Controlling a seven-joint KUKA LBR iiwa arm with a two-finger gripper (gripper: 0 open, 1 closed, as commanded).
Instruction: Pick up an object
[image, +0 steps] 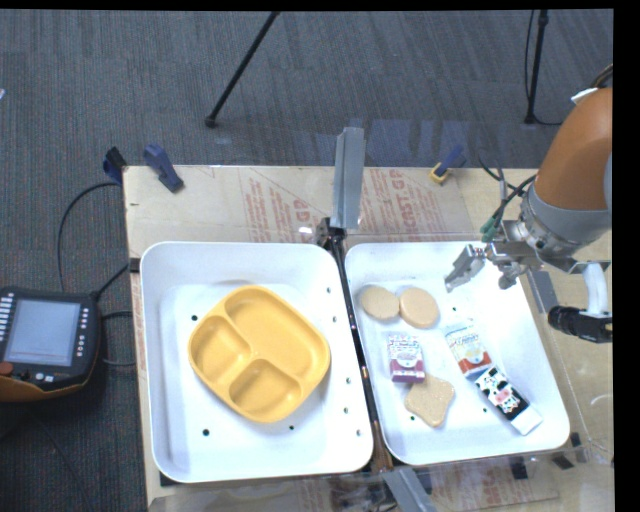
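Across the camera view, two white bins are sitting side by side on the bench: the left bin (160, 300) is holding one yellow divided tray (259, 352), and the right bin (545, 350) is carrying the small items. The gripper (487, 267) is hanging over the upper part of the right bin with its two fingers spread apart and nothing between them.

Below and left of it, two round tan cookies (399, 304) are lying touching each other. Nearer the front, one purple carton (406, 357), one orange-and-white carton (467, 347), one cow-print carton (505, 397) and one toast-shaped piece (431, 400) are lying flat, so six small things in all.

Any of these is looking light. The cookies and toast seem to be stiff toy food, thin and low, so pinching across the edge would be needed and a slip seems likely. The cartons are appearing boxier, probably firmer to squeeze across their narrow sides; the orange-and-white one, closest to the fingers, is looking the easiest take.
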